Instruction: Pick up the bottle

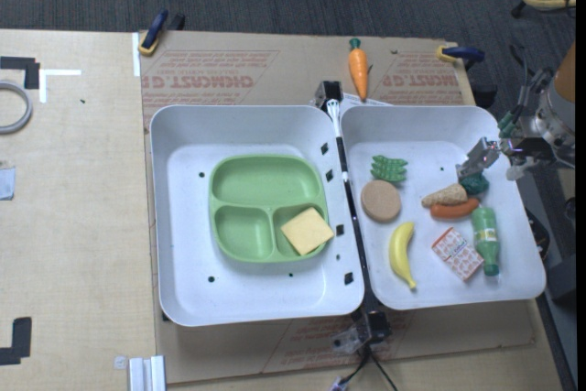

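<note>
Two white bins sit side by side on the bench. The left bin (174,224) holds a green divided plate (268,208) with a yellow wedge, perhaps cheese (307,231), in its lower right compartment. The right bin (430,288) is more crowded: a green leafy piece (389,168), a round brown disc (381,200), a banana (401,255), a small red and white carton (457,253), an orange-red sausage shape (454,209) and a beige pointed piece (446,194) lying on top of it. A toy carrot (357,69) lies outside, on the cardboard behind the bins. The bottle (485,239) is green with a lighter label and lies on its side near the right wall of the right bin, just beside the carton and just below the sausage shape. The gripper (476,162) hangs over the upper right part of this bin, above a small dark teal thing (474,185), near the bottle but not touching it. The claw carries nothing that can be seen, and it is too small and blurred to tell whether it is wide or narrow. The arm is mostly cut off at the right edge. Which end of the bottle is the cap is hard to make out.
</note>
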`<state>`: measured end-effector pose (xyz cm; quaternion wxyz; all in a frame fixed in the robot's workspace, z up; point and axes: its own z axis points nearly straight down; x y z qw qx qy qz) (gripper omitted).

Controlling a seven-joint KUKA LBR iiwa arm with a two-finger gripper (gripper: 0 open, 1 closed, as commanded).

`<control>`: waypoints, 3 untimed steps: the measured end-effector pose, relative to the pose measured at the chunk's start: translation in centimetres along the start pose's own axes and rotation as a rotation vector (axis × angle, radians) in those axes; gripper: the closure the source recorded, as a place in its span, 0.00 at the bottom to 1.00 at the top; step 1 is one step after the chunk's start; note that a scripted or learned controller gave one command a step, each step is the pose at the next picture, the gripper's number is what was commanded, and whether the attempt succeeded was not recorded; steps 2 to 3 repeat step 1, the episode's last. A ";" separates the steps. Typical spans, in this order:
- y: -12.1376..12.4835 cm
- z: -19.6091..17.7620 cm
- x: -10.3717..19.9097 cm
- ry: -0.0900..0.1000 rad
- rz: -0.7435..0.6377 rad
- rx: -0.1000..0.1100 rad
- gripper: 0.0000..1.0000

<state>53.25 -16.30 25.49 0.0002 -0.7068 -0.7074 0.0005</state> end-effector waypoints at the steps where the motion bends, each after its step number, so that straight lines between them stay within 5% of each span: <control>1: 0.0 -0.9 0.0 -0.001 -0.001 0.000 1.00; 3: 0.0 -0.9 0.0 -0.001 -0.001 0.000 1.00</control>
